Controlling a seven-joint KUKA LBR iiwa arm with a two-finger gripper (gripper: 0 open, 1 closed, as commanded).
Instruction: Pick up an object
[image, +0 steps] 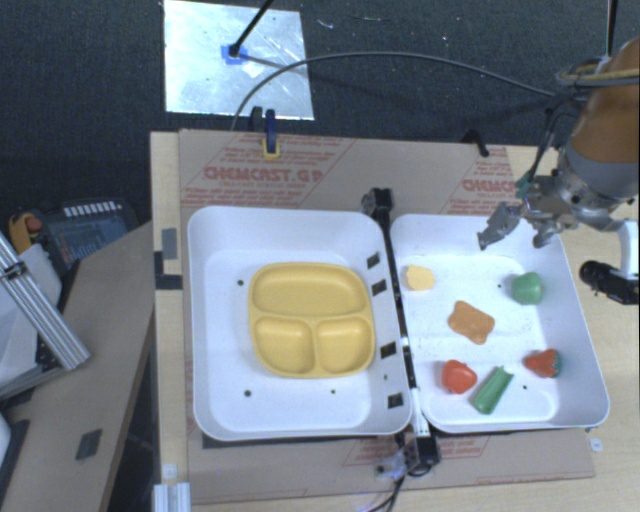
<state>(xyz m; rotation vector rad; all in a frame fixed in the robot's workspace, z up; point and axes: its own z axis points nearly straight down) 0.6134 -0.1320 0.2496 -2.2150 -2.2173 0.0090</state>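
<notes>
Gripper (520, 228) sits over the far edge of the right bin (580, 400), hanging off the grey arm (600, 160) with its orange band that comes in from the right; two fingers spread apart, one grey fingertip (492, 234) pointing left-down, the other near the wrist side, nothing between them. Just near and right of the gripper, green round object (527, 288) lies on the bin floor, apart from the fingers. Left of that, pale yellow piece (420, 277) sits close to the divider between the bins. Orange bumpy object (470, 321) lies near the bin's middle. Toward the near side: red-orange round object (458, 376), green stick-shaped object (492, 390) tilted just beside it on the right, and red object with a green tip (543, 363) further right, near the right wall. All six objects rest on the bin floor, none lifted. Left bin (215, 400) holds a yellow compartment tray (310, 318), three sections, roughly centred. Both bins sit on a cardboard sheet (300, 165) with red print. Far side: shiny foil square (238, 60) with a blue bit on it, black cable (400, 60) arcing across toward the arm. Left edge: aluminium rail (35, 300) and a dark device with buttons (85, 235).
</notes>
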